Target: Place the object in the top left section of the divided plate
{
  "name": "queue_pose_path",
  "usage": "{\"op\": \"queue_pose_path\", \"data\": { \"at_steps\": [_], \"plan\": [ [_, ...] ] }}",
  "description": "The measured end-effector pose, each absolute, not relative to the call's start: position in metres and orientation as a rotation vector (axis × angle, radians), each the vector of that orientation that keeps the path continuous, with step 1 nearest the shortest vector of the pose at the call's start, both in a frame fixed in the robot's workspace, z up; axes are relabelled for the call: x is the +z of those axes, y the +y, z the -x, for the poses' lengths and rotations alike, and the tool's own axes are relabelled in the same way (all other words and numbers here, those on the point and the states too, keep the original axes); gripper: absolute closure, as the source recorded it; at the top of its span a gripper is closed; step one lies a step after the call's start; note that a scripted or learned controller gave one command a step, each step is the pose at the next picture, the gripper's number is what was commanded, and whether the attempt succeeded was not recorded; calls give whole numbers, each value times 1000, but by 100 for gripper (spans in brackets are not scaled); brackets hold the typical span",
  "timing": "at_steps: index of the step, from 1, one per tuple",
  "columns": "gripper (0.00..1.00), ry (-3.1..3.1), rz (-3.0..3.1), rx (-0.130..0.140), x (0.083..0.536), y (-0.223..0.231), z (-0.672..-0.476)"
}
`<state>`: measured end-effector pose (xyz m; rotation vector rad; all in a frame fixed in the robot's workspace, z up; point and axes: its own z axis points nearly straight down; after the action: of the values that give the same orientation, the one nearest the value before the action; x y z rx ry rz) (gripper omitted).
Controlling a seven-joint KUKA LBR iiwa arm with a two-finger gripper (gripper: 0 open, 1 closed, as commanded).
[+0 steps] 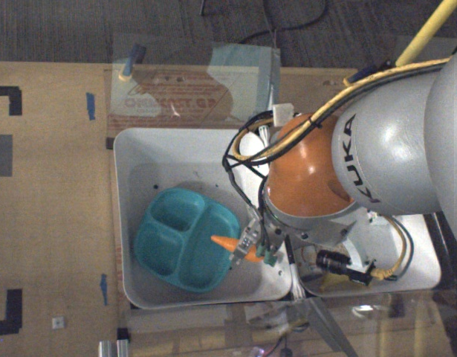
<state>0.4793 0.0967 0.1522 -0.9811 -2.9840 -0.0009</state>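
End effector (250,250) was closed on a carrot (227,242) over the plate's (169,255) right edge, in the left bin (128,199).

Robotics lab, KUKA arm (391,147), taped bench (50,199), cables (291,6)

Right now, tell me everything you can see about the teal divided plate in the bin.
The divided plate is teal, smooth and plastic-looking, with rounded corners and raised ridges splitting it into three sections. It lies flat and upright on the floor of the left white bin, turned at a slant to the bin's walls. An orange carrot-shaped object reaches over its right edge, and the pincer sits at that same edge. No item lies in its two left sections.
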Motion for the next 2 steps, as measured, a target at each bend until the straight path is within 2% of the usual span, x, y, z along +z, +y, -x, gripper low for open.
{"op": "queue_pose_path", "data": {
  "at_steps": [1,2],
  "plan": [
    [100,-3032,842,-7,119,135,-481],
    [100,-3136,254,-3,185,82,-481]
  ]
}}
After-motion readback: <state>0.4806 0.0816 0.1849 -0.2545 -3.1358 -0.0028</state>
